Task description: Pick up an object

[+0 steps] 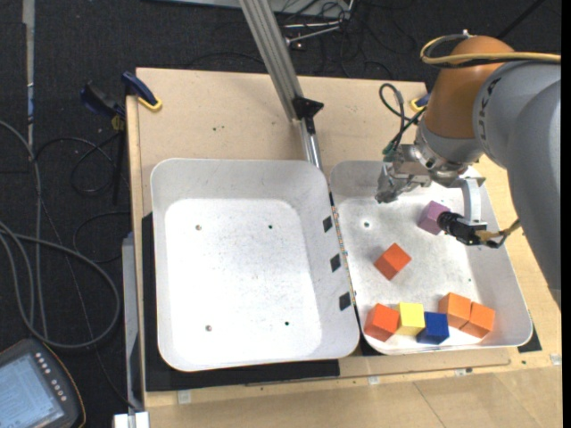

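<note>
Gripper (390,191) over right bin's (508,285) far end, state unclear; purple block (434,217) just beside, untouched.

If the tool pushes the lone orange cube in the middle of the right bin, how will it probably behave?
The orange cube looks like a stiff block with flat faces, so it would probably slide, not roll. It lies apart from the other blocks, so a push should move it alone. The right bin looks smooth, so it may slip or turn easily.

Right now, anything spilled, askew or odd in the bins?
Nothing stands out. The blocks all sit inside the right bin: five clustered along its near edge, an orange block mid-bin, a purple block near the gripper. No spills.
</note>
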`<state>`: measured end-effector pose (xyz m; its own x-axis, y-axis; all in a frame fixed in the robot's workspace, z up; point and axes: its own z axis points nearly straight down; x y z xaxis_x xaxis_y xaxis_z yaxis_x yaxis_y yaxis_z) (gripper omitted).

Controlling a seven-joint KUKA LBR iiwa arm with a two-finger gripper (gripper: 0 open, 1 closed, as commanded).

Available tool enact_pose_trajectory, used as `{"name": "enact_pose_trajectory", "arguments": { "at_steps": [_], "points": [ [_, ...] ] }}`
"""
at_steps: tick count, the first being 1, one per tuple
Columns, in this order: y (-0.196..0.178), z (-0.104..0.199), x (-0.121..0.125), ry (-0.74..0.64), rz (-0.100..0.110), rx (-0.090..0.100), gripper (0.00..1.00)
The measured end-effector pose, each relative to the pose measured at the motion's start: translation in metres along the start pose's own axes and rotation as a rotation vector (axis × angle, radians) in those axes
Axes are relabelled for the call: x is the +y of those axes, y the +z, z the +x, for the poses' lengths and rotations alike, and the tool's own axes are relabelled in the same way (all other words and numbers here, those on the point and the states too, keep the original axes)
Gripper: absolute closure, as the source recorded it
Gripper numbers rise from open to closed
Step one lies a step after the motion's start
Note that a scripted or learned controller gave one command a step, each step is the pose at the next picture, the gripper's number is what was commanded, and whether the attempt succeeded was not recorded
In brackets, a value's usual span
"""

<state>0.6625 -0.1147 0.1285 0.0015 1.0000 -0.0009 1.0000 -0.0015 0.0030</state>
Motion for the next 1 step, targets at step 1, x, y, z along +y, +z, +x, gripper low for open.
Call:
{"name": "enact_pose_trajectory", "arguments": {
  "at_steps": [1],
  "points": [
    [-0.0440, 0.0040, 0.0014, -0.004, -0.003, 0.000, 1.00]
  ]
}}
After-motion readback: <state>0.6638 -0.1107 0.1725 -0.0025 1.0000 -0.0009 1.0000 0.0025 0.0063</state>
